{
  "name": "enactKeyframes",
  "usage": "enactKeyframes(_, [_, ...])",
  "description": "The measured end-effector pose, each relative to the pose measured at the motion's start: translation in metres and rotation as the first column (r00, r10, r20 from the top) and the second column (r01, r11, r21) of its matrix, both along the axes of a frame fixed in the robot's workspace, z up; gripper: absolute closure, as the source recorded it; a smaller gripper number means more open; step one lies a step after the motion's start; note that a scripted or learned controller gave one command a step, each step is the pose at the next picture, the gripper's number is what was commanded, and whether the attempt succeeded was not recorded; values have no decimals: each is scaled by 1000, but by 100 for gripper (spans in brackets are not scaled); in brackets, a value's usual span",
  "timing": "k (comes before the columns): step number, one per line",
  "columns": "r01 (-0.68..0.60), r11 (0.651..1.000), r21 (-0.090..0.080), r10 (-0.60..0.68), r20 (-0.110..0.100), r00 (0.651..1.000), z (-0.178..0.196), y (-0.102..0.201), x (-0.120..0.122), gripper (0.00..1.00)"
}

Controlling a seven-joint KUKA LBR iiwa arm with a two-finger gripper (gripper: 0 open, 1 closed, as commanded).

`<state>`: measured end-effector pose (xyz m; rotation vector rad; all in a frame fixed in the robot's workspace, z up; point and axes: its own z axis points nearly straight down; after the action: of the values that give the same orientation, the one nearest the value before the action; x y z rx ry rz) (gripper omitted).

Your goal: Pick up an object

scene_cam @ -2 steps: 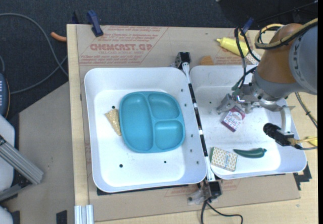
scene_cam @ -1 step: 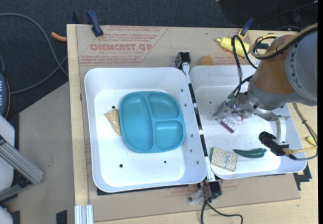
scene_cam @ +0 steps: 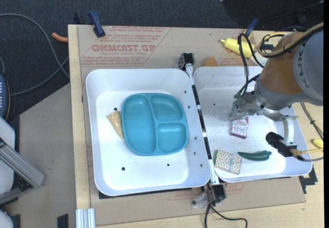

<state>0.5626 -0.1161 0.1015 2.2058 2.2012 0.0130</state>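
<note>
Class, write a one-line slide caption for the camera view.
Arm's hand over small packet in right bin; blue divided plate in left bin.

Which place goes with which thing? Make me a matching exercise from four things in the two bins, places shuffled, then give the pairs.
Things:
1. blue divided plate
2. green pepper
3. patterned square packet
4. tan sponge

Places:
A. right bin, near front edge, right of the packet
B. left bin, against the plate's left edge
C. middle of left bin
D. right bin's front left corner

Pairs: 1-C, 2-A, 3-D, 4-B
</note>
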Motion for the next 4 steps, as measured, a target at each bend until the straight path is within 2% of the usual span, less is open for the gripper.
enactKeyframes(1, [0,1000,0,0,0,1000,0,0,0,0])
enactKeyframes(2, [0,1000,2,0,-3,1000,-11,6,-9,0])
enactKeyframes(3, [1,1000,2,-1,-2,1000,0,5,-9,100])
enactKeyframes(4, [1,1000,2,-1,-3,1000,0,6,-9,0])
